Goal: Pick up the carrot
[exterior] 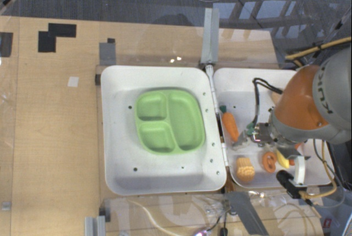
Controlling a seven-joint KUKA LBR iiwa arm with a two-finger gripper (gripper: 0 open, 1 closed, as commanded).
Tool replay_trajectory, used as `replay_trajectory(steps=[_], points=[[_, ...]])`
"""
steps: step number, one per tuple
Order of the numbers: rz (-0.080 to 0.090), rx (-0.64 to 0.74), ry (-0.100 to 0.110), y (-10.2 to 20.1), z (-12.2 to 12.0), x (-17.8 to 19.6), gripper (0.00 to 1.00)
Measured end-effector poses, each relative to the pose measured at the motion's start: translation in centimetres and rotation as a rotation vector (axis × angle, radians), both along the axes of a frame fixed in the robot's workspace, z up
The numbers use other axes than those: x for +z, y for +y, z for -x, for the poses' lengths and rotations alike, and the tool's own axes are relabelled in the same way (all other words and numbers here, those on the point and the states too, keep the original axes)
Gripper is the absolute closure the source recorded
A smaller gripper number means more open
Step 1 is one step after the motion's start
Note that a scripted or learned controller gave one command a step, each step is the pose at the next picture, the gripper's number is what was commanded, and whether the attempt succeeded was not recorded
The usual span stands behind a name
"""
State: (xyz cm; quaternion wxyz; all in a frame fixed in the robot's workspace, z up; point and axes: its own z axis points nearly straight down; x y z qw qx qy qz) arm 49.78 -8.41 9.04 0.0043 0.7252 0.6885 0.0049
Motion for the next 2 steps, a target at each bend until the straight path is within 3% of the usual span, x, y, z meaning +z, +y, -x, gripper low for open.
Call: replay_trajectory(steps=[1, 2], points=[[0.0, 0.001, -0.009, 0.1, -0.3, 1.2, 1.0], [0.002, 0.072, 0.006, -1.9, -2.6, 16.5, 1.0]])
